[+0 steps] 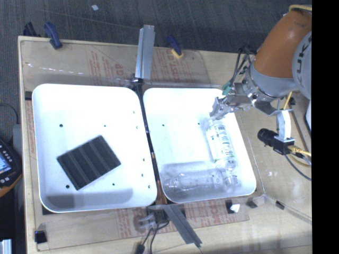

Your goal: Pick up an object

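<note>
Bottles of clear plastic lie in the right bin [175, 105], both on their sides. The side bottle [219, 141] runs along the bin's right wall, one end up near the far corner and the other down toward the near corner. The front bottle [193, 182] lies across the near wall, and its right end meets or comes just beside the lower end of the side bottle; the clear plastic makes it hard to tell which.

The gripper [220, 109] is over the far right part of that bin, right at the upper end of the side bottle. Whether it is spread, closed or pinching the bottle cannot be told, as the tip is small and blurred against the white. The arm [278, 52] comes in from the right, its orange band above the grey wrist.

The left bin [79, 97] holds a dark ribbed slab [88, 162], lying flat and turned at an angle, in the near half.

A grey bar [145, 52] stands at the far end of the seam between the bins. Two blue clamps [52, 35] [174, 45] grip the far edge of the bench [275, 194].
</note>
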